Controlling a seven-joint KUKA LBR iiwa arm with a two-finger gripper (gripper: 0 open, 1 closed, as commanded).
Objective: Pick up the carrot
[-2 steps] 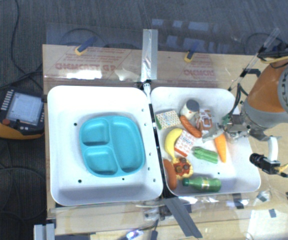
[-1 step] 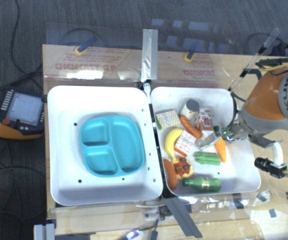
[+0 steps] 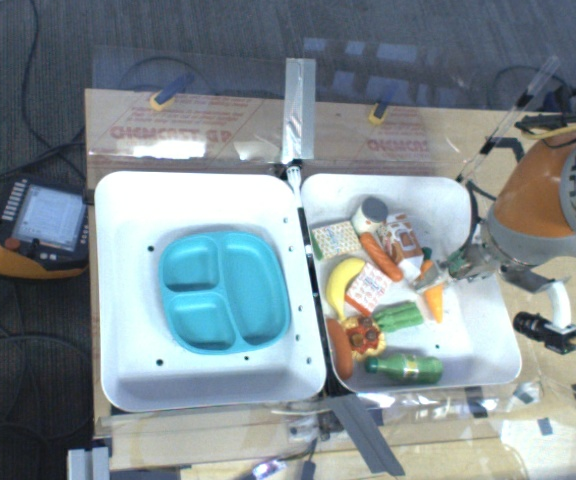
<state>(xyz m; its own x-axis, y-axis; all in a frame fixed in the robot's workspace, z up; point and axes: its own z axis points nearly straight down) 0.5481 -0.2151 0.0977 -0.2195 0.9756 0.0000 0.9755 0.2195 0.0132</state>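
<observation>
Currently the arm [image 3: 533, 208] is reaching in from the right and dipping its pincer [image 3: 455, 265] over the right bin [image 3: 488, 353], low near the bin's right-hand middle. Whether the pincer is gaping or closed I cannot tell; the tip is small and blurred, and nothing is visibly sitting in it.

Several orange pieces are lying in this bin. The likeliest carrot [image 3: 380, 254] is resting slantwise near the bin's centre, between a grey cup [image 3: 372, 211] above and a red-and-white carton [image 3: 368, 288] below. A small orange wedge [image 3: 433, 302] is lying just beside the pincer, and a longer orange piece [image 3: 339, 346] is lying at the left wall.

Clutter is crowding the target: banana [image 3: 342, 280], green vegetable [image 3: 399, 317], green bottle [image 3: 405, 369]. The pincer is probably hanging low to thread between them.

Left bin [image 3: 128, 208] is carrying a teal divided tray [image 3: 225, 288], well apart from the action.
</observation>
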